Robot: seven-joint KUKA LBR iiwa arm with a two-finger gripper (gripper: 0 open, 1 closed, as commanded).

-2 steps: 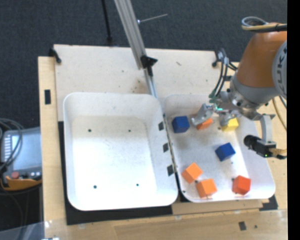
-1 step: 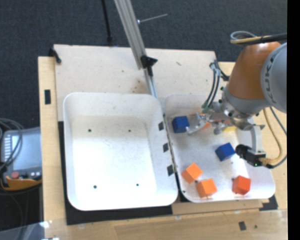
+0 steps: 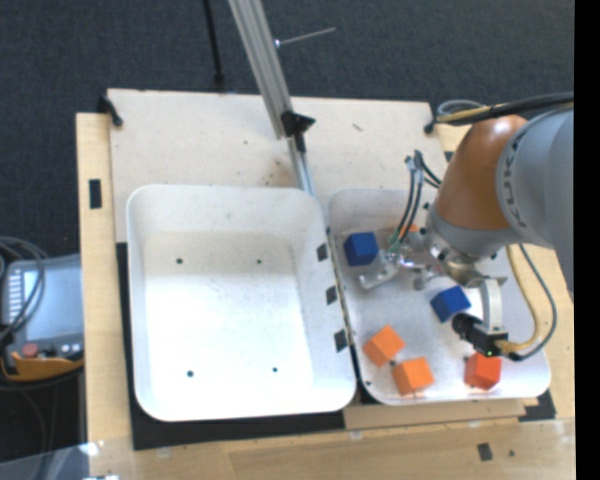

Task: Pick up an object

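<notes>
Camera view | tool (image 3: 380, 271) grip unclear | blue cube (image 3: 360, 248) beside it, orange cubes (image 3: 385, 345) near

Blue cubes (image 3: 360, 248), orange cubes (image 3: 385, 345)

Grey arm (image 3: 500, 183) low, tool (image 3: 380, 271) leftward

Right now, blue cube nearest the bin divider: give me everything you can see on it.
The blue cube is a small solid-coloured block, matte like foam or painted wood, resting on the floor of the right bin near its left wall, in the upper part. It sits slightly turned, top face showing. The gripper is just below and right of it; whether they touch is unclear.
</notes>
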